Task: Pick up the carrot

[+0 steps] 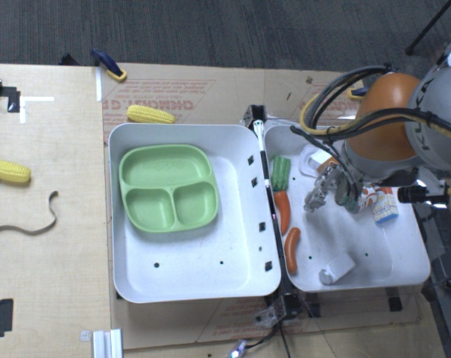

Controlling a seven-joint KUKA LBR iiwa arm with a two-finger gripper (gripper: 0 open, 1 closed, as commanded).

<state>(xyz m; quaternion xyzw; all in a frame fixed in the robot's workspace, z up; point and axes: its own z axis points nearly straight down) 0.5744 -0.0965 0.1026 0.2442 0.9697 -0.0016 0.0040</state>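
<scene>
Overhead, gripper (328, 192) near carrot (283, 209), apart from it; finger state unclear

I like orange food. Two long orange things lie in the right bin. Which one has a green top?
The carrot, the upper one, with its green top pointing away along the bin's left wall. The hot dog below it is plain orange-red with rounded ends.

a robotics lab is indicated: two white bins (188, 286) are fixed on a cardboard-covered bench (173, 95), with toy corn (150, 114) scattered.
</scene>
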